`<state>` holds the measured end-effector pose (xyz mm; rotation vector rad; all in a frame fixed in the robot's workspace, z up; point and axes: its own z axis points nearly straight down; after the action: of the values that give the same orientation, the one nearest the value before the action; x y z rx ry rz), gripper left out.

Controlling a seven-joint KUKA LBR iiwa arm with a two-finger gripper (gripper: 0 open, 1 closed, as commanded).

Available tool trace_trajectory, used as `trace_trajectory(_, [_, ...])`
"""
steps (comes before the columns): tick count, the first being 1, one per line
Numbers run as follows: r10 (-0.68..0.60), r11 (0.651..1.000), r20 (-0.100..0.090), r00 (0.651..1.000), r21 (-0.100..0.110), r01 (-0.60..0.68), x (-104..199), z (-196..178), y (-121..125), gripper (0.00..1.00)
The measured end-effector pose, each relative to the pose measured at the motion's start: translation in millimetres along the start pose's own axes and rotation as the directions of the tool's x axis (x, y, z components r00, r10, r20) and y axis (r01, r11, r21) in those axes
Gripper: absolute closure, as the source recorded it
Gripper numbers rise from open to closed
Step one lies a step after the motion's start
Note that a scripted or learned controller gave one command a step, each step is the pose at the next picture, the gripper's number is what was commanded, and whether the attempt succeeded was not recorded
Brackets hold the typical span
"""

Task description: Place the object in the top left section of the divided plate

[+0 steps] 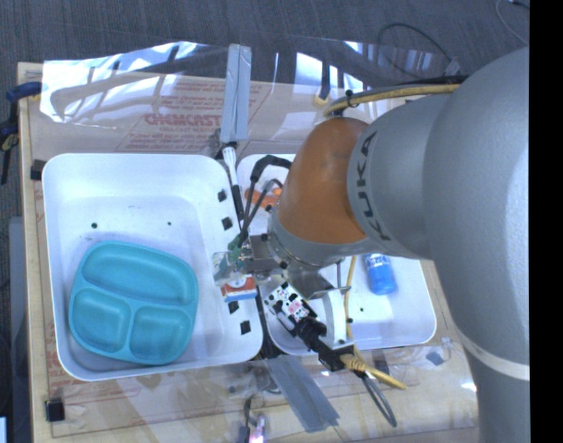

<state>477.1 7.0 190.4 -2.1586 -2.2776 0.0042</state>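
Camera view: my arm [429,183] crowds the right bin [411,326], my claw's state untellable, a blue object [380,273] at its 3 o'clock, the teal divided plate [132,300] unobstructed in the left bin [125,178].

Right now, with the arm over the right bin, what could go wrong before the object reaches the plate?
1. The arm covers much of the right bin, so a grasp there is hard to confirm.
2. The raised wall between the bins may catch a low carry toward the divided plate.
3. The plate's top left section borders two others; a loose drop could land wrong.
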Motion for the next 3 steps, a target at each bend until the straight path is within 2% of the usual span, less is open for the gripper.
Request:
trace_trajectory(1, [0.211,0.977,0.001,0.977,-0.003,-0.211,40.7,-55.3,2.1,1.0])
trace_trajectory(2, [0.437,0.899,0.001,0.899,0.002,-0.437,11.8,-39.2,0.3,1.0])
trace_trajectory(3, [0.429,0.903,0.002,0.903,0.007,-0.429,13.1,-47.3,0.9,1.0])
